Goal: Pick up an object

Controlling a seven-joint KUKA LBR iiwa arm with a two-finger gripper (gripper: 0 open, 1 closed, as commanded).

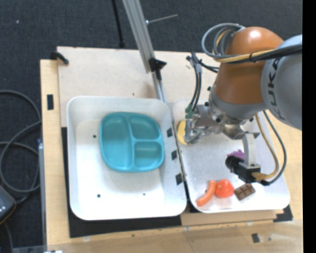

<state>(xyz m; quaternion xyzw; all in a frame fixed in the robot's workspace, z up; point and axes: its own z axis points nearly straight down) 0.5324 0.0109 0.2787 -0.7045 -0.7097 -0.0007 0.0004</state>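
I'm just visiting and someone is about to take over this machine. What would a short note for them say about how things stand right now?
Gripper: low over the right bin's upper left corner, beside a yellow object; whether its fingers are open or shut cannot be told.
Things: orange object and brown block near the right bin's front edge, purple object partly behind the arm's hardware. Teal divided plate in the left bin.
Done: nothing visibly picked up.
Left: grasp and lift one object.
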